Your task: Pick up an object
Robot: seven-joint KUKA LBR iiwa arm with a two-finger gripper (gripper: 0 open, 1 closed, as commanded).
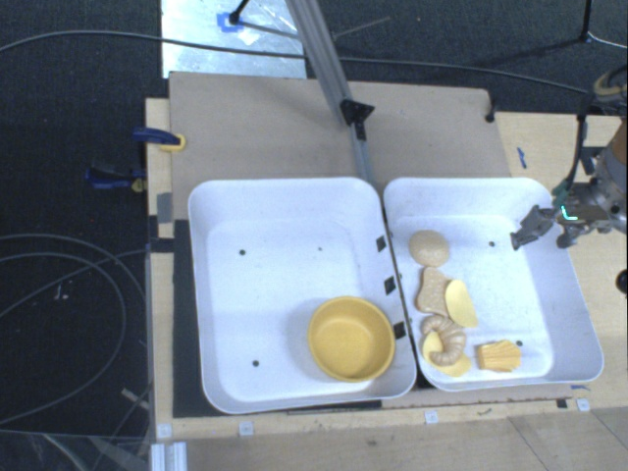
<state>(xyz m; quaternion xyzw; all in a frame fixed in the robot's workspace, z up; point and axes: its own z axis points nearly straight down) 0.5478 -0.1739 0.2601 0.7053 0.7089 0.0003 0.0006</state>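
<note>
Five small food-looking pieces in the right bin (pixel 549 292), all bunched toward its left and near side. Round tan bun-like piece (pixel 429 248) farthest back, just off the divider between the bins. Below that, flat tan slab (pixel 433 289) with a pale yellow chip-shaped slice (pixel 461 303) leaning against its right edge, touching. Nearer still, curled shrimp-like piece (pixel 446 346) sitting on something pale yellow, hard to make out what. Just right of that, small yellow wedge (pixel 499 355), a bit apart from the rest, close to the near wall.

End effector (pixel 535 228) over the right bin's far right part, well apart from all five pieces. Dark fingers pointing left toward the bin's middle, nothing visible between them. Too small and dark to tell how far apart they are, so can't call it either way. Small teal light glowing just behind, on the wrist. Arm (pixel 601 202) coming in from the right edge, mostly cut off.

Left bin (pixel 255 214) holding one yellow bowl (pixel 351 337), upright, parked in the near right corner close to the divider. Black clips along the seam where the two bins meet.

Both bins side by side on the tan table (pixel 422 126). Grey pole (pixel 324 47) slanting down from the top to a black clamp at the table's back. Blue and yellow clamps (pixel 147 155) on the left edge, loose cables on the dark floor beyond.
</note>
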